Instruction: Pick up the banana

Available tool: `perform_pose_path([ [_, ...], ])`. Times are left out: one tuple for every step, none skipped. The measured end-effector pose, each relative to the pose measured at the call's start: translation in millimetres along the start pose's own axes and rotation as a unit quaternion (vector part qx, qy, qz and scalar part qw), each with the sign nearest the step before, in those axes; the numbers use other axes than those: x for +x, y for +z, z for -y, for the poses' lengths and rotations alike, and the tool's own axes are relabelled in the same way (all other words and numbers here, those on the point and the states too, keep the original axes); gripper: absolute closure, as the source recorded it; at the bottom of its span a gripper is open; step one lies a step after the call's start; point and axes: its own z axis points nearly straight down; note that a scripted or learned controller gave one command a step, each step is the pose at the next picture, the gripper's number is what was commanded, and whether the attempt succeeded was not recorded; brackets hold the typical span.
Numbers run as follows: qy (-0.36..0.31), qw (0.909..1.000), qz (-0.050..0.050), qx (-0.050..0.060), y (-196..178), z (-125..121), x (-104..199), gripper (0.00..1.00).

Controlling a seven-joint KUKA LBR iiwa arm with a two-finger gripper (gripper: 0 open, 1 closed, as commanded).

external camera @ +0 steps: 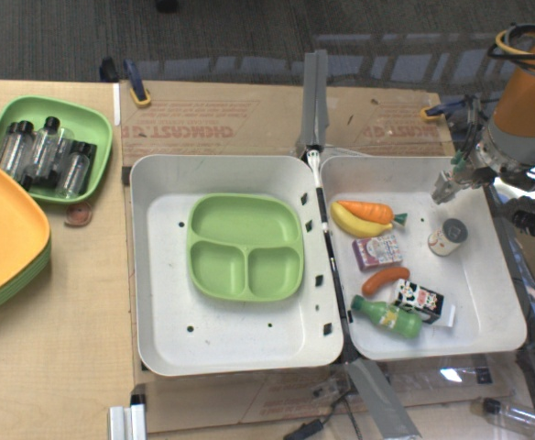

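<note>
1. The banana [357,225] lies in the right bin [496,328], near its upper-left corner and close to the divider [322,236] between the two bins. It lies flat and curved, its yellow body showing below the carrot.
2. A carrot [370,212] rests across the banana's upper edge, touching it and seemingly partly on top. I judge this the main obstacle: a grasp from above has to take the exposed lower part of the banana or risk catching the carrot.
3. Just below the banana sits a small purple packet [378,250], then a red sausage-like piece [384,280], a green bottle [388,316] and a black-and-white carton [420,299]. These leave little room on the banana's lower side.
4. A small can [448,236] lies further right, between the banana and the tool.
5. The tool [453,181] is at the bin's upper-right corner, well apart from the banana; whether it is spread or pressed together I cannot tell.
6. The left bin [158,319] carries a green divided plate [245,246]; out on the desk [57,365] are orange plates [6,241] and a green tray of vials [49,149].
</note>
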Motion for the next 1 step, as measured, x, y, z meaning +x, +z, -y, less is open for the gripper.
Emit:
perform_pose_path([
  [0.025, 0.9997, -0.001, 0.000, -37.1, -25.4, 74.6, 1.00],
])
